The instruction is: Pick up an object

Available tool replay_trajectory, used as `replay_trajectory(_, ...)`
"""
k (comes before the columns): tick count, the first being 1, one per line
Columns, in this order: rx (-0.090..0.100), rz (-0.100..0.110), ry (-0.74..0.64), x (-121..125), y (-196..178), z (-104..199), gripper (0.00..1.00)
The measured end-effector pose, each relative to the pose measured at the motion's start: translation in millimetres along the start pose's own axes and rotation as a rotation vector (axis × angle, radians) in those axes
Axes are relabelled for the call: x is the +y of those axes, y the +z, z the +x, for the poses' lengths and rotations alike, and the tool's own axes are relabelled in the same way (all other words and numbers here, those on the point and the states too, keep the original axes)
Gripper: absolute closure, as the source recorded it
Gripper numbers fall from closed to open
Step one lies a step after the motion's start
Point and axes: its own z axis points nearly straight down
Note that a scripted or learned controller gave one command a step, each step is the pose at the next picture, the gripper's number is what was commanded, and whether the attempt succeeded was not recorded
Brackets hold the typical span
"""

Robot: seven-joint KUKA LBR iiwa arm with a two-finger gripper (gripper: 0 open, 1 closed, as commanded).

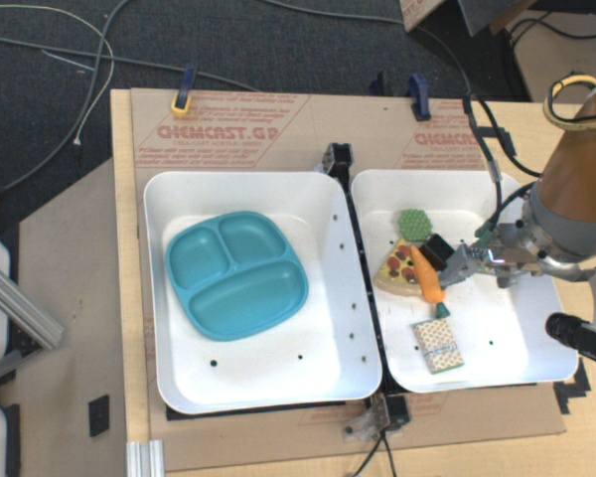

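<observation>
The pincer point(447, 263) sits low in the right bin point(536, 361) — whether it is spread or pressed together, I cannot tell. The orange carrot point(427, 278) lies just beside its tip, over the pizza slice point(397, 268); a green piece point(414, 224) lies just beyond.

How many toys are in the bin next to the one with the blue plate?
4, maybe more hidden under the claw: a green round toy at the back, a pizza slice, an orange carrot across it, and a patterned packet nearest the front.
</observation>
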Motion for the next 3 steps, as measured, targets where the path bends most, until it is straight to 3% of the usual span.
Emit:
replay_trajectory(1,-0.001,-0.004,-0.001,1.0,-1.5,-0.1,0.0)
replay_trajectory(3,0.001,0.003,0.001,1.7,114.2,9.3,0.0)
